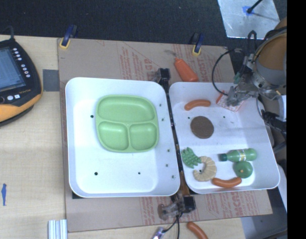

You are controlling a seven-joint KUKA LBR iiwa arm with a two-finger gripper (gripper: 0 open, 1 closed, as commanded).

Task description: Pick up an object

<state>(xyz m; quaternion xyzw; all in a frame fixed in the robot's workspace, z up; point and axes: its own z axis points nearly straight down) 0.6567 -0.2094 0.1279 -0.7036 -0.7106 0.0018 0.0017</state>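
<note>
White plastic marks out our workspace: two shallow bins side by side, the left bin [78, 178] carrying a green divided tray [127, 122] and the right bin [265, 156] carrying the loose items we might pick. Along its far edge lies a sausage [198, 104], with a brown disc [202, 127] just nearer the middle. By its near edge we see a green leaf piece [190, 157] touching a tan ring-shaped piece [206, 169], a second sausage [226, 182] along the near rim, and a green bottle [238, 156] beside a green round fruit [243, 169] toward the near right corner.

We find the gripper [236, 97] at the bin's far right corner, low over a small reddish-edged piece [231, 103] whose shape we cannot make out. Whether anything is gripped we cannot tell, since the tool blurs into the piece under it.

We judge the task unfinished: every item we can see rests on the bin floor, and nothing is lifted. A secure grasp and a lift are what remain.
</note>
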